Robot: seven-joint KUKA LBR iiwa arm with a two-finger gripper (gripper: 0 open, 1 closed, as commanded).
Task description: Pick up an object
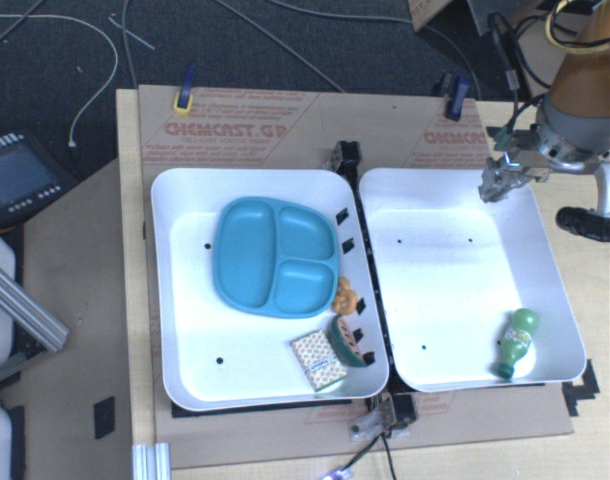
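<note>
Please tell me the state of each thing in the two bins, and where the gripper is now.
Blue divided plate: lies flat in the left bin, nothing on it.
Patterned packet: lies flat near the left bin's front edge.
Watermelon slice toy: lies beside the packet, touching it.
Small orange toy: lies at the plate's right edge.
Green bottle: on its side in the right bin.
Gripper: above the right bin's far right corner, holding nothing.

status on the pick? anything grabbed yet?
Done: nothing lifted. The green bottle lies in the right bin; the blue plate, patterned packet and small toys sit in the left bin. In hand: gripper is at the right bin's far corner. Left: descend, grasp, lift.
</note>
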